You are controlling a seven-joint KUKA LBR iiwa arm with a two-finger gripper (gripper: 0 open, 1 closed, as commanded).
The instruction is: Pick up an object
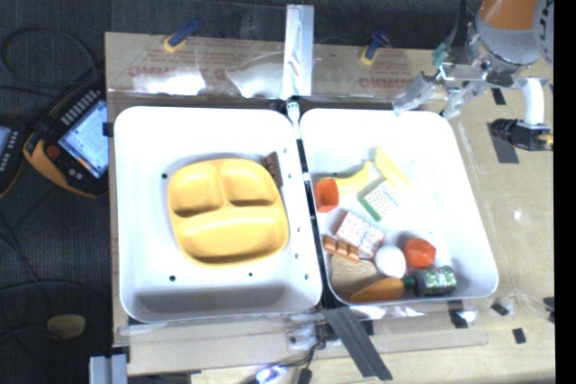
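While my gripper hovers open and empty above the right bin's far rim, I see the objects grouped inside: white egg, tomato, carrot. Left bin holds a yellow tray.

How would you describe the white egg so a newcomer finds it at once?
Start at the right bin, the one crowded with small toys. Go to its near edge, where an egg lies between a checkered block and a red tomato. It is the only plain white, smooth, rounded piece there.
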